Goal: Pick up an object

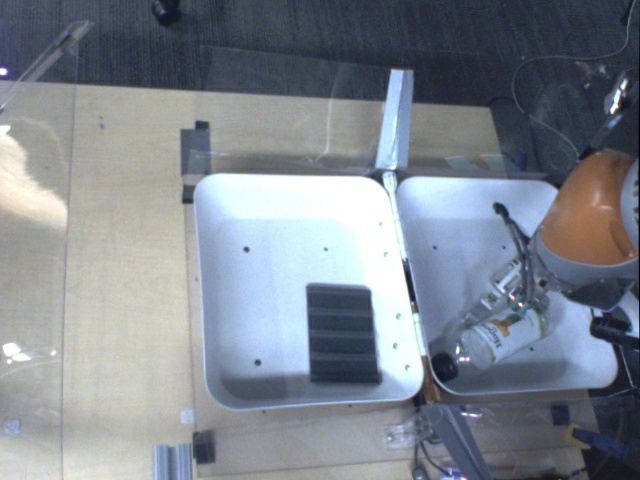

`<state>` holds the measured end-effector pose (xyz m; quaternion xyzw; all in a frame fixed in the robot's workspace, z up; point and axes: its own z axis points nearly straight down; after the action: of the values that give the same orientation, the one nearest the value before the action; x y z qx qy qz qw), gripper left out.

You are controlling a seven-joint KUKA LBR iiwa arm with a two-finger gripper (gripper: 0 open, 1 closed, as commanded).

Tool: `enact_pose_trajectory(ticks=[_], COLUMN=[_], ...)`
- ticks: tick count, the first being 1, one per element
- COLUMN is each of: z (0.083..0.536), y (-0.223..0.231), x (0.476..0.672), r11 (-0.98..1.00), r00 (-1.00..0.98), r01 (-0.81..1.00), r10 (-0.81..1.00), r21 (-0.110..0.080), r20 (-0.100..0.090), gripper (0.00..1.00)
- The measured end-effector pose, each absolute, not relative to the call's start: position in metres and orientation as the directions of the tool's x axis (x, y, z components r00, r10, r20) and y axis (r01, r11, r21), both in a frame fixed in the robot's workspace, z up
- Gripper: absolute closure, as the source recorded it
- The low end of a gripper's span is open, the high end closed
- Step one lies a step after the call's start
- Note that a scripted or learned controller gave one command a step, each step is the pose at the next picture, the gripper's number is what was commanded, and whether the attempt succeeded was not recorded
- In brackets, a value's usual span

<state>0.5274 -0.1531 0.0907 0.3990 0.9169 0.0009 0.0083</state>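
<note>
So the bottle (492, 340) is lying on its side in the right bin (440, 218), down toward that bin's front-left corner. Dark cap points at the corner, and the body runs up and to the right from there. That's the long axis, roughly diagonal across the bin floor.

The end effector (512, 293) sits right over the upper end of the bottle, touching or nearly touching it, with the orange-banded arm (592, 218) coming in from the right edge of the counter (120, 268). Can't tell if it's open or closed, too cluttered there.

Left bin (215, 268) has a dark ribbed block (342, 333) near its front edge, well apart from the arm. I'd guess the bottle is the target, grabbed across its width.
</note>
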Motion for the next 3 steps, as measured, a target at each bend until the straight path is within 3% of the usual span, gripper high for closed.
enact_pose_trajectory(ticks=[1,2,3], z=[0.103,0.171,0.171], y=[-0.151,-0.129,-0.129], x=[0.530,0.554,0.554], r11=[0.681,0.712,0.712], r00=[-0.681,-0.712,-0.712], r01=[0.732,0.702,0.703], r10=[0.732,0.702,0.703], r21=[0.014,0.005,0.005], r20=[-0.017,-0.006,-0.005], gripper=[1.00,1.00,0.00])
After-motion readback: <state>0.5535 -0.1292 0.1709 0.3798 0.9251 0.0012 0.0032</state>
